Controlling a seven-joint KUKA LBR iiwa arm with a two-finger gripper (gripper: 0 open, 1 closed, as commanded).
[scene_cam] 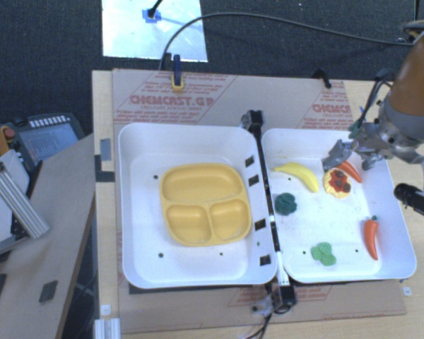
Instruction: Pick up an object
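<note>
Fingers (pixel 337 157) hover low (arm angled in) beside the banana (pixel 299 175).

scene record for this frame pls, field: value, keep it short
left bin: yellow divided tray
right bin: banana, dark green broccoli, light green piece, carrot, pizza slice, second orange piece
gripper: over right bin's far side, by the pizza slice
holding: nothing visibly held
fingers: can't tell
</note>
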